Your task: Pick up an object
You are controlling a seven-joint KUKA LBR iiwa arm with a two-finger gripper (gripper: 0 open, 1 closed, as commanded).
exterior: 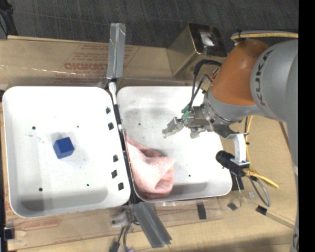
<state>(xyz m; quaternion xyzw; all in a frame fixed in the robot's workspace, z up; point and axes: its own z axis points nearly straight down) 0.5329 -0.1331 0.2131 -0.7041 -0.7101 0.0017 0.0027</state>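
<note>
The crumpled pink cloth (151,169) lies at seven o'clock from the two-finger gripper (174,127), whose finger state I cannot tell.

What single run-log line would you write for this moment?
end effector: above right bin, nothing seen held | pink cloth: right bin, near left wall | blue cube: left bin

Blue cube (64,146) sits flat, left-centre of left bin (21,101). Pink cloth (149,169) crumpled against right bin's (147,94) near-left wall.
</note>
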